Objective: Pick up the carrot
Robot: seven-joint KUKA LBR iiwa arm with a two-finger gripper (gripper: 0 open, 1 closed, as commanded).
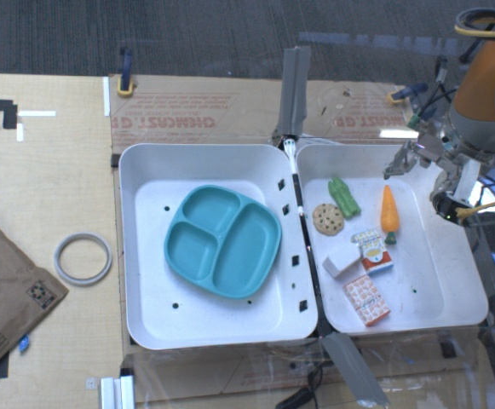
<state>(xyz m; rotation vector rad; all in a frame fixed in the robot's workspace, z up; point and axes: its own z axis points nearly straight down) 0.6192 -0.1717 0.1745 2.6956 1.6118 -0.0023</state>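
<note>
Ideally you needed jaws centred over the small orange carrot [388, 210], closing across its width; couldn't tell if spread.

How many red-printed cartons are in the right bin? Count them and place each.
2. One carton lies in front of the carrot; the other carton lies at the front of the right bin. None seems hidden.

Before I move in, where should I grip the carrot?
I'd grip the carrot at its thick orange middle, from above, pinching across its narrow width. It lies flat, lengthwise away from the camera, and the small carton crowds its green end.
</note>
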